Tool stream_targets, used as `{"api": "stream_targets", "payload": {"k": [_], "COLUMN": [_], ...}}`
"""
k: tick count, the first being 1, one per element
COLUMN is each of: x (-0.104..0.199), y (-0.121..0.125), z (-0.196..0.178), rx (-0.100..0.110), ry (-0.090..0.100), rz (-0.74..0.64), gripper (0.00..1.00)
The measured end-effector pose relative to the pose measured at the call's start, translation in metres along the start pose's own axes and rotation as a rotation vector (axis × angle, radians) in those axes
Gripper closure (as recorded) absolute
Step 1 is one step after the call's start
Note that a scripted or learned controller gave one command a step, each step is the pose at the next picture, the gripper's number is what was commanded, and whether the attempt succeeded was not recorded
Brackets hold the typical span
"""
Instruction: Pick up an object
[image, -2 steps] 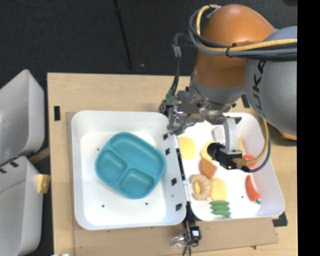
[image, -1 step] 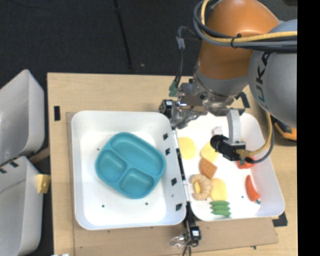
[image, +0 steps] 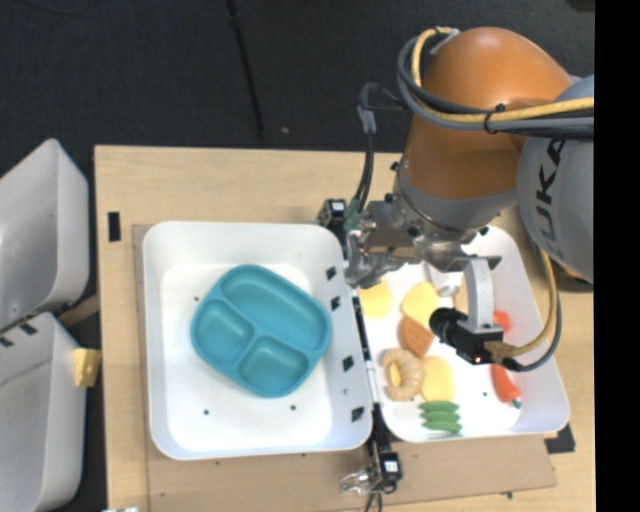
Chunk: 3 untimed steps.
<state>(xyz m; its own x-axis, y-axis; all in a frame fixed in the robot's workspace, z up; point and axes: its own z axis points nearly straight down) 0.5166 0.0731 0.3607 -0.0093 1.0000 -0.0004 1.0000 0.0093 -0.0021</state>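
The arm (image: 470, 130) is hung over the far part of the right bin (image: 535, 400), so much of that bin is hidden by its bulk; a misjudged descent could be caused by this, with the wrist hardware driven into the bin wall or the divider between the bins. The left bin (image: 165, 420) is occupied by a blue divided plate (image: 262, 330), lying flat and well apart from the tool; being broad and shallow, it would probably slip from a pinch on its rim. In the right bin a tight cluster of small toy food is seen: a yellow block (image: 437, 378) touching a beige ring-shaped piece (image: 402, 372), an orange-brown piece (image: 417, 335) just far of them, a yellow piece (image: 375, 298) at the left by the divider, a green pod (image: 440, 415) at the near edge and an orange carrot (image: 505, 383) to the right. The gripper (image: 368, 262) is placed just far of the yellow piece, close to the divider; nothing is seen held, and whether it is apart or together cannot be told. Because the pieces are crowded, two could be caught at once or a neighbour knocked aside, and the yellow piece could be pushed against the wall and missed.
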Motion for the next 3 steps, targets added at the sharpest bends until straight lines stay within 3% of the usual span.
{"api": "stream_targets", "payload": {"k": [3], "x": [-0.023], "y": [-0.003], "z": [-0.038], "rx": [-0.004], "ry": [-0.002], "rz": [0.001], "gripper": [1.00]}}
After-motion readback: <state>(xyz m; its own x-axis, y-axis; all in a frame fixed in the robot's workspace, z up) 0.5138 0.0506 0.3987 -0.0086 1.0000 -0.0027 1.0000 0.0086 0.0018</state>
